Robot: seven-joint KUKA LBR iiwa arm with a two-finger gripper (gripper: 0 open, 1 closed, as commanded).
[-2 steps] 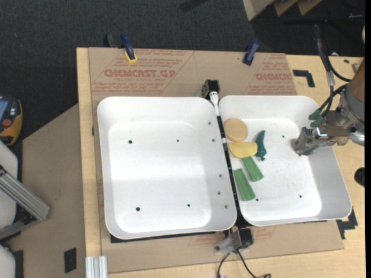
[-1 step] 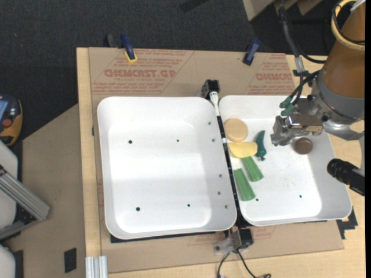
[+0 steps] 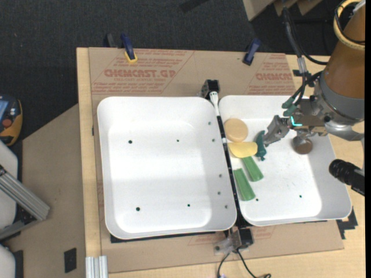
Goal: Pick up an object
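Nearest the camera, along the right bin's [image 3: 324,210] left wall, two green strips [image 3: 248,178] lie side by side. Just beyond them a yellow piece [image 3: 243,150] touches a tan round disc [image 3: 236,130]. A small dark-green object [image 3: 260,145] sits beside the yellow piece, at the tip of the jaws [image 3: 273,133]; whether they are spread or pinching cannot be told. Farther back, the cardboard-covered worktop [image 3: 174,74] reads "CHEMCAST G.P." in red, repeated and partly hidden at right.
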